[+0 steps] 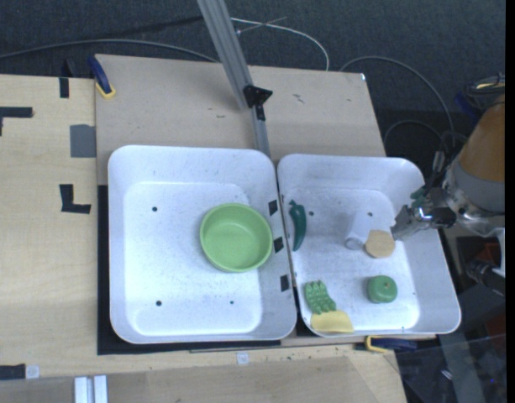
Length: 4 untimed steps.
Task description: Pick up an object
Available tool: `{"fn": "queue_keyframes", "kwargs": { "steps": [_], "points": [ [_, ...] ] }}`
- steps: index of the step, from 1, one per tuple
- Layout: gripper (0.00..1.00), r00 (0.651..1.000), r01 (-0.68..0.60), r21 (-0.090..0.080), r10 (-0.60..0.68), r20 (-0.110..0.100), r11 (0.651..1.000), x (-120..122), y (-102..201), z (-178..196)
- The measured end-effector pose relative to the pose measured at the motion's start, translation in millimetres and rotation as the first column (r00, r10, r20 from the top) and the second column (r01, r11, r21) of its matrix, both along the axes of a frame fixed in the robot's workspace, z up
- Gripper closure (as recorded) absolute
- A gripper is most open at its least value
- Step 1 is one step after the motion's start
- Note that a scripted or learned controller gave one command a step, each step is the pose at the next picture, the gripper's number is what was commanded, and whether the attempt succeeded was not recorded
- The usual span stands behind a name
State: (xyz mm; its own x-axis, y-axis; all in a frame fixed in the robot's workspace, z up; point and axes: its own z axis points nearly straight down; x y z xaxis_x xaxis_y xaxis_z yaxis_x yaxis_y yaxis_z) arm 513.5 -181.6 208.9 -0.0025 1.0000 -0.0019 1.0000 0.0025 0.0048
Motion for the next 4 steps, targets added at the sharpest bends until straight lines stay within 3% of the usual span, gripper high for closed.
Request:
{"fn": "queue_keyframes", "kwargs": {
  "steps": [1, 4],
  "points": [
    [1.00, 1.000, 0.001, 0.000, -0.001, -0.002, 1.000, 1, 0, 38],
    [1.00, 1.000, -0.004, 0.003, 0.004, -0.007, 1.000, 39, 158, 13]
  ]
}}
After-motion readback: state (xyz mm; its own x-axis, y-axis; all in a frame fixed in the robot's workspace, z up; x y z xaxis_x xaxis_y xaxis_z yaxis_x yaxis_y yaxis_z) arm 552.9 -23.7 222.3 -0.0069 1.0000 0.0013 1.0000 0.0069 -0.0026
